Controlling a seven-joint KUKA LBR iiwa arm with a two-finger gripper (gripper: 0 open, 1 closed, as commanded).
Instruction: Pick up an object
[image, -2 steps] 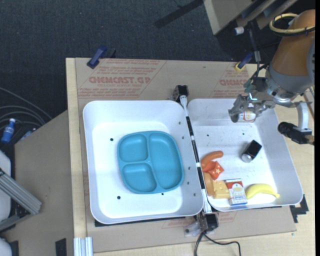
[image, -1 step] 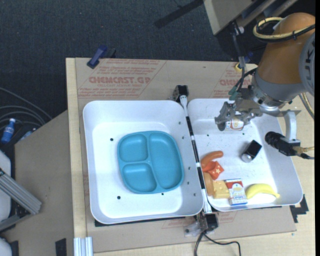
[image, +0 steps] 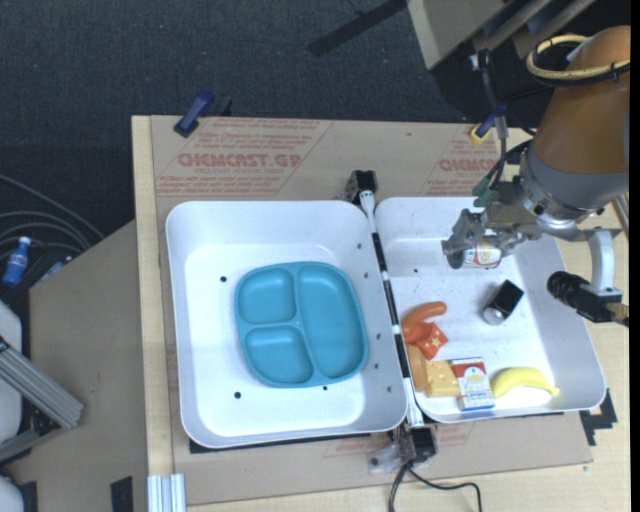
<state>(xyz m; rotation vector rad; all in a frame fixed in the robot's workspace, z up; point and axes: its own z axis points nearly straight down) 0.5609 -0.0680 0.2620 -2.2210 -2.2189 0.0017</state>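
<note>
In the camera view, the arm (image: 575, 110) reaches in from the right over the right-hand bin (image: 570, 330), and its gripper (image: 478, 243) hangs low over that bin's upper middle. A small pale object with an orange label (image: 486, 257) sits right at the fingertips; whether the fingers are clamped on it or merely beside it cannot be told from this angle, nor whether it is off the bin floor.

The other candidates lie lower in the same bin: a small black cylinder (image: 502, 300) just below the gripper, an orange-red sausage-shaped toy (image: 424, 314) near the divider, a red piece (image: 428, 341) under it, a tan block (image: 437, 376), a small carton (image: 474, 384) and a banana (image: 524, 381) near the bottom rim. The left bin (image: 200, 250) holds a blue divided plate (image: 300, 322).

The step in hand looks like the grasp itself, at or just after closing on the labelled object. The next move calls for a straight lift, slow enough to show whether the object comes up with the fingers.
</note>
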